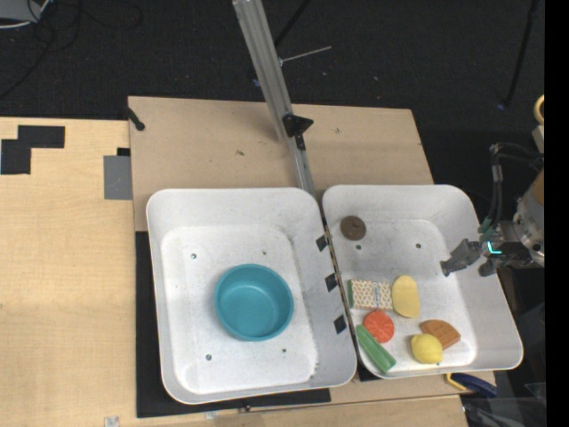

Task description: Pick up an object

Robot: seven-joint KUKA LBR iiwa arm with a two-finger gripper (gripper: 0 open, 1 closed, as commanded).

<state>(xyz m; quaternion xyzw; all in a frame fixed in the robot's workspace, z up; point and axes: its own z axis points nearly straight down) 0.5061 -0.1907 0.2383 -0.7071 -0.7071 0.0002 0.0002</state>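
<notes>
The right bin [400, 198] holds several small objects. A brown round piece [354, 228] lies near its back left. Along the front sit a checkered pad [371, 293], a pale yellow oval [405, 296], a red ball [380, 326], a green stick [376, 349], a yellow lemon shape [427, 349] and an orange-brown lump [441, 332]. My gripper [473, 261] hangs over the bin's right side, open, with nothing between its fingers. It is well right of the yellow oval and above the orange-brown lump in the view.
A teal bowl [254, 302] stands in the left bin [178, 212]. A slanted metal rail [271, 69] runs from the back down to the divider between the bins. Black clips [331, 281] sit along that divider.
</notes>
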